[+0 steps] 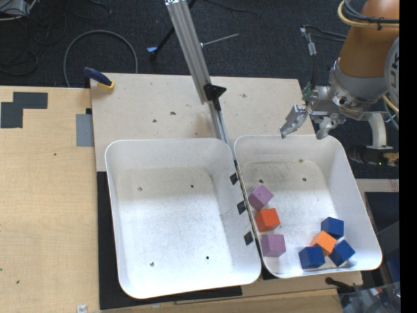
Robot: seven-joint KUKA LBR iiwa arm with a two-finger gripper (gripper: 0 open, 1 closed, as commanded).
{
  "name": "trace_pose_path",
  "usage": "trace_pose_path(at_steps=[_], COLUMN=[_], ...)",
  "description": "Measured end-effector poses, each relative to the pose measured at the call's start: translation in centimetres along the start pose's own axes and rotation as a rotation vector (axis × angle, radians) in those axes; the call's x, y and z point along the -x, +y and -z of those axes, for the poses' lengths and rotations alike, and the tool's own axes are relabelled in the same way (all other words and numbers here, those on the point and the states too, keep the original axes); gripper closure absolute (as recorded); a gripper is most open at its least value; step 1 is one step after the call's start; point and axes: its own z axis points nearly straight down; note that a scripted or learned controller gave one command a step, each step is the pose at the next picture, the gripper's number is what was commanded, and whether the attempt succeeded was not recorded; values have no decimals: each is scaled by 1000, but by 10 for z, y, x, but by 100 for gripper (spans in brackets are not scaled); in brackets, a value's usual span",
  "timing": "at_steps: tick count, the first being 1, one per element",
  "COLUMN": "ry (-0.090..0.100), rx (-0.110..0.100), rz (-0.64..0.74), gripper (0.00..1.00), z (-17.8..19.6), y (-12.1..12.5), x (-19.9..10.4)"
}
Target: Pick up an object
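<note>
Nearest the camera, along the near edge of the right-hand shallow white plastic bin [355,181], sits a cluster of small cubes: dark blue cube [311,257] at near left of the group, another dark blue cube [343,252] just beside it to the right, a small orange cube [324,241] touching between them and a third dark blue cube [332,227] just behind. Further left in the same bin, close to the divider wall, there's a row of three: pale purple cube [273,244] nearest, red-orange cube [267,219] behind it, touching or nearly so, and a second pale purple cube [261,195] farthest, tilted a bit. All 7 are pickable objs & all lie on the bin floor, none lifted.

Left-hand shallow white plastic bin [130,175] sits alongside, sharing the middle edge w/ the right one; small black clips show along that edge.

My two-finger metal gripper [305,124] hovers above the far rim of the right bin, near its far-right corner, well apart from every cube. Fingers [290,124] look spread, w/ a visible gap and nothing between them. My grey wrist w/ orange band [365,44] comes in from the far right.

Beyond the bins, a slanted aluminium rail [190,44] runs from the far side down to the gap btwn the bins, over the pale wooden bench board [163,103]. A blue-and-yellow clamp handle [98,77] rests at that board's far-left corner.
</note>
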Motion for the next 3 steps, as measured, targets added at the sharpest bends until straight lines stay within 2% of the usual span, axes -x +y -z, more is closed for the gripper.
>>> trace_pose_path(at_steps=[1, 2, 3], ry=[2, 0, 0], rx=[-7, 5, 5], rz=[-3, -4, -5], gripper=[0, 0, 0], z=[-144, -188, -186], y=[-49, -36, -93], x=[-3, -10, -8])
